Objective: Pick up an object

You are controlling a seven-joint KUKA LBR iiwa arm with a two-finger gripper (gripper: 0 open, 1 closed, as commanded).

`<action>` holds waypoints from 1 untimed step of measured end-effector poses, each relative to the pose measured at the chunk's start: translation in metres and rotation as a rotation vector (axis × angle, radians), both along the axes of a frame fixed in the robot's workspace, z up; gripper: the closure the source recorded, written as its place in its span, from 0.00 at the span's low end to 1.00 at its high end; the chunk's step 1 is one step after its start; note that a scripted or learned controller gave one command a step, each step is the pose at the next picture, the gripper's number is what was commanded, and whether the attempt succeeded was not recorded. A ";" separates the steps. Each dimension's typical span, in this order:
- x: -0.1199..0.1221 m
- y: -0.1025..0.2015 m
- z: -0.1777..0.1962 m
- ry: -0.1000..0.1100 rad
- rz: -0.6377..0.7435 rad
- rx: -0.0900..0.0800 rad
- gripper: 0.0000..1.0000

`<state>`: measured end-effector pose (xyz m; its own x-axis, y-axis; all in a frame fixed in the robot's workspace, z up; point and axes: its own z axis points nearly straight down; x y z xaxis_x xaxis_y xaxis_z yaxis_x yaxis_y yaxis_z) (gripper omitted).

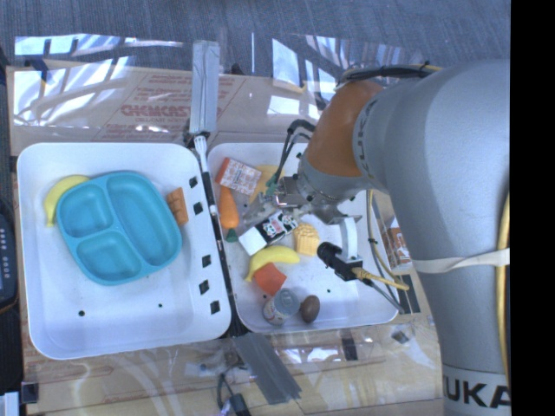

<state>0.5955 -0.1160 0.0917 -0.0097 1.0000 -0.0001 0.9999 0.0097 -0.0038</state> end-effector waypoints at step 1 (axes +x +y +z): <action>-0.084 -0.071 0.000 -0.001 -0.057 -0.003 0.00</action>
